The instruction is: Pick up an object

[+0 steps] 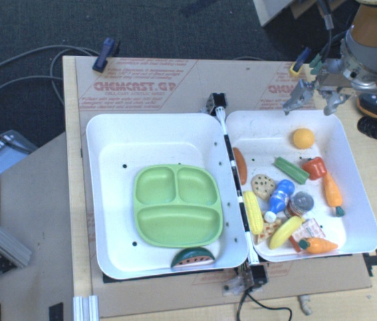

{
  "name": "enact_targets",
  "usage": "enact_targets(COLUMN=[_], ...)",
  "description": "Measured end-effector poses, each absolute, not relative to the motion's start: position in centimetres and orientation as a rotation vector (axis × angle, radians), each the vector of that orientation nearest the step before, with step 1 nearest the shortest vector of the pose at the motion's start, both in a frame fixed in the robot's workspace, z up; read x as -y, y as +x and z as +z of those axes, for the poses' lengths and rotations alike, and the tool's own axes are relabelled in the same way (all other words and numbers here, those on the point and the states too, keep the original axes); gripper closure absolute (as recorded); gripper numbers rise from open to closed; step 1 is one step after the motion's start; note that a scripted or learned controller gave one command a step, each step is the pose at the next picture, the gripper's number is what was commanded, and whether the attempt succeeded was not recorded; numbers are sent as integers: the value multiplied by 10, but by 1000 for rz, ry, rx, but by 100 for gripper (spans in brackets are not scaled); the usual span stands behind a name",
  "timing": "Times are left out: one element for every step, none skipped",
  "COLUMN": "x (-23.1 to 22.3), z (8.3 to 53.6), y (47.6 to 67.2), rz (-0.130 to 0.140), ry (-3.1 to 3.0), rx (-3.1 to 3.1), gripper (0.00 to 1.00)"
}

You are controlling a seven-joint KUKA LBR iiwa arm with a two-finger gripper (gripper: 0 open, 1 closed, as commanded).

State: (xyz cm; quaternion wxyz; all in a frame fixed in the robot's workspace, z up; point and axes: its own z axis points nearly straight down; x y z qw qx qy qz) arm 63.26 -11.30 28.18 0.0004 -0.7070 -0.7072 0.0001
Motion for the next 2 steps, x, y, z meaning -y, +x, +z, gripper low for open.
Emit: enact_targets(x=[179,183], z=[178,83], y=[646,660], rz=[4,2], ry=[-2222,-2219], rx=[2219,2220], gripper=[0,0])
